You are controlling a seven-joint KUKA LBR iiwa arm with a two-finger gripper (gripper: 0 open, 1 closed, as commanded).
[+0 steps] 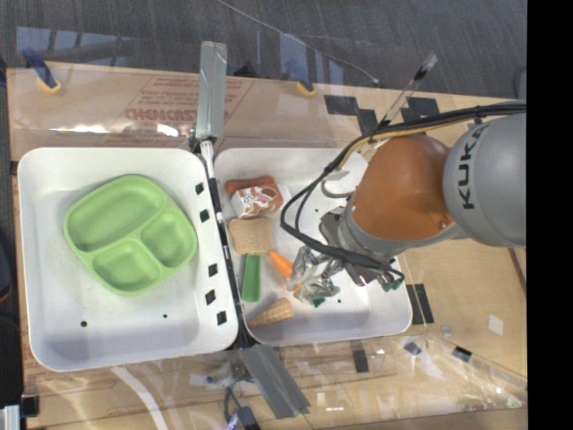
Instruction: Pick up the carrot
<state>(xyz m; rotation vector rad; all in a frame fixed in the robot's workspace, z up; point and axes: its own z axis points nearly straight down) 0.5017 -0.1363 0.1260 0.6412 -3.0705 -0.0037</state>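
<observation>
One cone (pixel 272 311), one carrot (pixel 280 262) beside tool (pixel 309 276), its grip state unclear

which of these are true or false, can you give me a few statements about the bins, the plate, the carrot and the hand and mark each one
1. The green plate lies in the left bin. True.
2. The carrot lies on the green plate. False: it lies in the right bin, by the hand.
3. The hand is over the right bin. True.
4. The green plate has one single compartment. False: it has three.
5. The cone lies near the right bin's front edge. True.
</observation>
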